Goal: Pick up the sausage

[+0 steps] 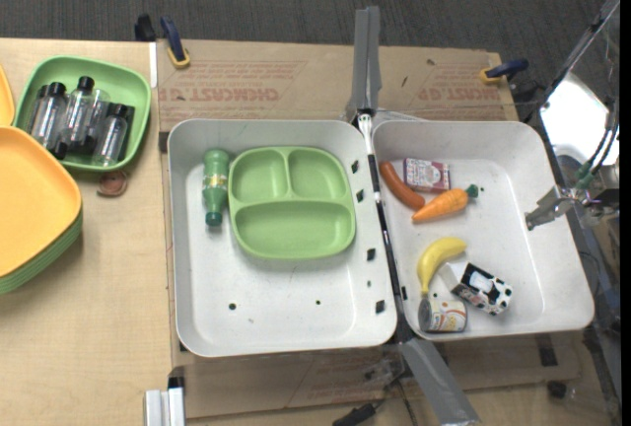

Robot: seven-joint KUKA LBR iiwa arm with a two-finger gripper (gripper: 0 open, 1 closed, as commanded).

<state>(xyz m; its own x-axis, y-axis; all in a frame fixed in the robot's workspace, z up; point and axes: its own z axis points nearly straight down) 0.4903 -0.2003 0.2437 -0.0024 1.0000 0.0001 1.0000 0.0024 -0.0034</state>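
sausage point(399, 184) lies at right bin's point(532, 311) upper-left, touching carrot point(441, 205) and beside pink carton point(427, 175) | claw point(548, 212) is seen at bin's right rim; openness cannot be told | risk: carrot or carton may be nudged or grabbed instead, owing to crowding

We see the hand point(544, 213) at the right bin point(552, 301)'s far right rim, with the fingers too small for us to read. Well to its left, across the bin floor, lies the sausage point(399, 185), slanting beside a small red packet point(427, 176). The carrot point(442, 204) lies nearer the hand, touching the sausage's lower end. Below the carrot we find a banana point(437, 259), a cup point(443, 317) and a black-and-white toy point(483, 289). Farther left, the left bin point(286, 316) holds a green divided plate point(292, 201) and a green bottle point(215, 185).
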